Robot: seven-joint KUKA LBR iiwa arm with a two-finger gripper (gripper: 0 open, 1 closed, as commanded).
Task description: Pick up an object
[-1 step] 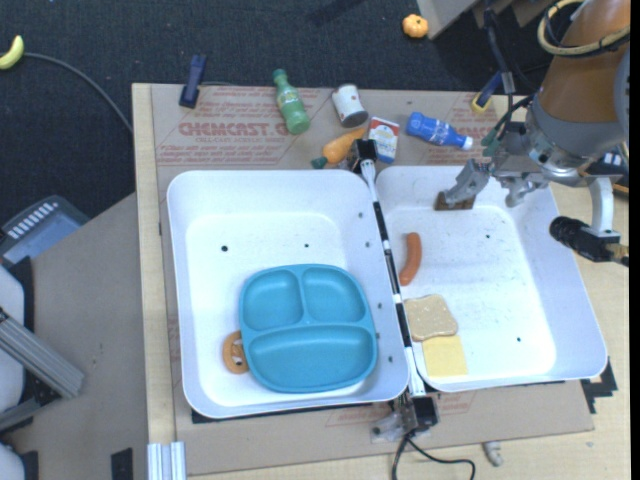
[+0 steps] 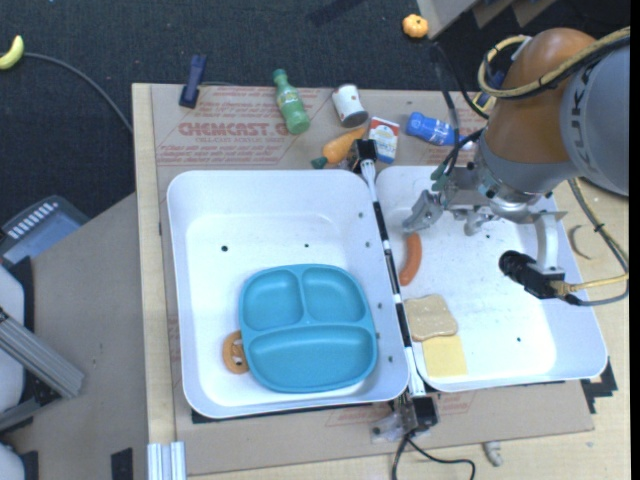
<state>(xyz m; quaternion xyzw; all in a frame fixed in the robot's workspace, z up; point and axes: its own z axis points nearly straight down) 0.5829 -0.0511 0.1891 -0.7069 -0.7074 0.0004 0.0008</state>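
We cannot tell the state of the gripper (image 2: 447, 206); hovering far of the sausage (image 2: 411, 258), it may close beside it

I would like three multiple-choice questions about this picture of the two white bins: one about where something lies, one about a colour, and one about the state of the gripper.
1. Where does the blue divided plate lie?
A. In the left bin
B. In the right bin
C. On the bench behind the bins

2. What colour is the bottle lying behind the left bin?
A. Red
B. Green
C. Yellow

3. What is the gripper doing?
A. It is lifting the plate
B. It is gripping the bottle
C. It holds nothing between its fingers and is above the right bin

Answers:
1. A, the plate rests on the floor of the left bin, near its front.
2. B, the bottle is green with a white cap.
3. C, the gripper is over the back of the right bin, above the sausage, with no object between its fingers.
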